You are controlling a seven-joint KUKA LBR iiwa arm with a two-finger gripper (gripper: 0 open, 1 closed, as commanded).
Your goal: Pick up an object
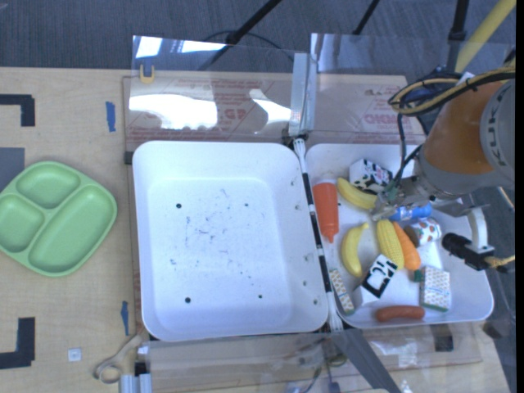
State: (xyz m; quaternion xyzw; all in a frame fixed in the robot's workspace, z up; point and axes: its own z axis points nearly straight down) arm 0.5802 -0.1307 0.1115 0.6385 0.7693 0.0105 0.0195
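Arm's hand (391, 196), its state impossible to tell, is hovering over toys crowding the right bin (479, 297), at 3 o'clock on the counter; such clutter is risking a missed grasp.

Green divided plate (53, 217) sits on the wood table (65, 105), left of the bins. Blue tape bits (110, 115) nearby, black corner marks (23, 109) too.
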